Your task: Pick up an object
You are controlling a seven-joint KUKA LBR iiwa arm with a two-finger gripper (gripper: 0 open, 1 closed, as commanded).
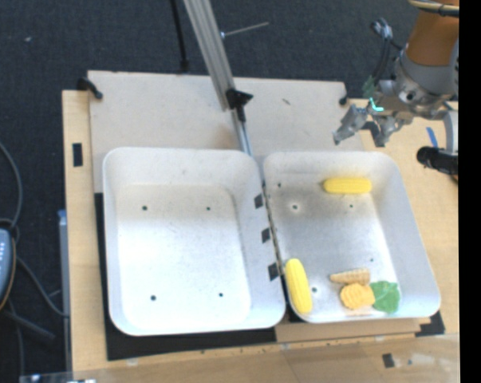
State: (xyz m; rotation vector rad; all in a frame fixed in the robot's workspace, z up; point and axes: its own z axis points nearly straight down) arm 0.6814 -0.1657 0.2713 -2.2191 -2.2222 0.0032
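Camera view has my gripper (366,126) up above the far rim of the right bin (412,214), hanging over the bare surface (168,102) just past that edge. Fingers look spread apart with nothing between them, though it's small and a bit blurry so I can't say how wide.

Closest thing to my gripper is a yellow corn cob (347,186), lying sideways just below it near the bin's far wall. The other stuff sits well away from my gripper at the near end of that same bin: a 2nd yellow corn cob (298,286) lying lengthwise against the bin's left wall, a small tan piece (351,277), an orange ridged piece (356,296) right under it, and a green piece (386,295) touching the orange one on its right.

Off to my gripper's left is the left bin (120,238), and a metal pole (212,46) slants up from between the 2 bins.
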